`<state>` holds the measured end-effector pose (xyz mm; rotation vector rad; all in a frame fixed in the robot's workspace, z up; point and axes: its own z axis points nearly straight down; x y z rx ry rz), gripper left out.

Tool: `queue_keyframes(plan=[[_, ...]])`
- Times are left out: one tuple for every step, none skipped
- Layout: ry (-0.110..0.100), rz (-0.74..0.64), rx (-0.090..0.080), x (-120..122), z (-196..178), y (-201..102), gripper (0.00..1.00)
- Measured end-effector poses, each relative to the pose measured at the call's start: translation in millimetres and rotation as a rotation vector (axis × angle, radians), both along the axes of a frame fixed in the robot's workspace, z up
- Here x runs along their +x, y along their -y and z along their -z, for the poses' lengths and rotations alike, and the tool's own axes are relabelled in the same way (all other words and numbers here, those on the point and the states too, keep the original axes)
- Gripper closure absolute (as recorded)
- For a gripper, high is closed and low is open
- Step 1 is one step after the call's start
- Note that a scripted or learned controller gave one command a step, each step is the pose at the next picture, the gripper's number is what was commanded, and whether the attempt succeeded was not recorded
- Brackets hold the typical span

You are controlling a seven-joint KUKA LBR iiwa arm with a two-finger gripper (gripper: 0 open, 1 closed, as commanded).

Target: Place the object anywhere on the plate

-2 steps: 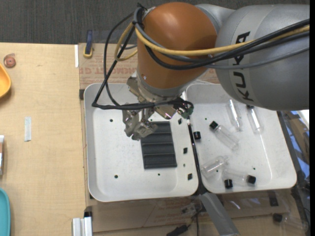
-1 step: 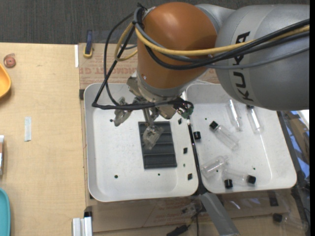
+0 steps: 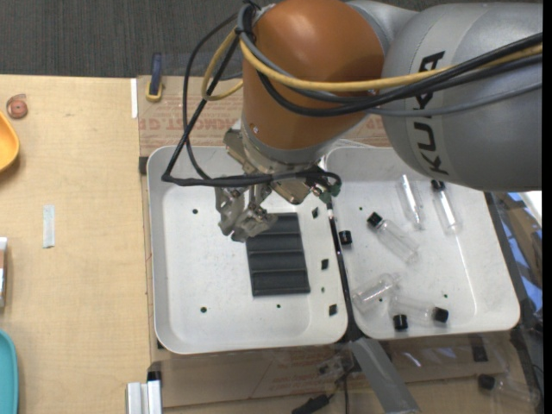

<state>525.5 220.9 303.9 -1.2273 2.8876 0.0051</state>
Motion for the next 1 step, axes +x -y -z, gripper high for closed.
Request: queue_keyframes(plan=[[0.000, 0.000, 0.000, 0.1, 0.0, 0.2, 0.00]])
